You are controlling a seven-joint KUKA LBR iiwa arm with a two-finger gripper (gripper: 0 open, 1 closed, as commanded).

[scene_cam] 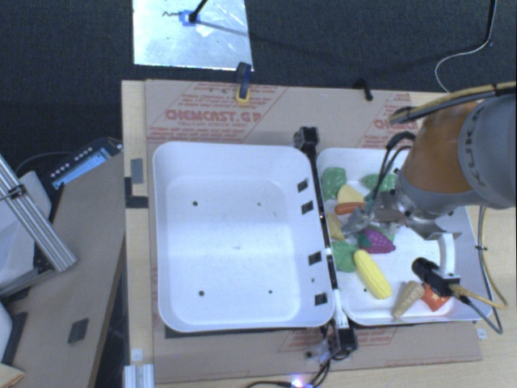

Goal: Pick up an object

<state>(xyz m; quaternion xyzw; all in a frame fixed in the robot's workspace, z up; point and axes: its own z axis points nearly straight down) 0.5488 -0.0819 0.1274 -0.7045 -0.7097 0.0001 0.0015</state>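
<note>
Gripper (pixel 361 221) of the grey, orange-banded arm lowered into the right white bin (pixel 464 312) among plastic toy foods, beside the purple grape cluster (pixel 376 240) and yellow corn cob (pixel 371 273), presumably seeking a grasp; finger state cannot be told.

Dark carpet (pixel 65 55) covers the floor around a light wooden bench (pixel 137 297), which is topped by a printed cardboard sheet (pixel 210 115). A shiny metal plate (pixel 190 23) lies on the carpet above, and an aluminium rail (pixel 32 225) slants at the left.

yellow corn cob (pixel 371 272), lying flat, tilted, right bin (pixel 462 309)
</note>
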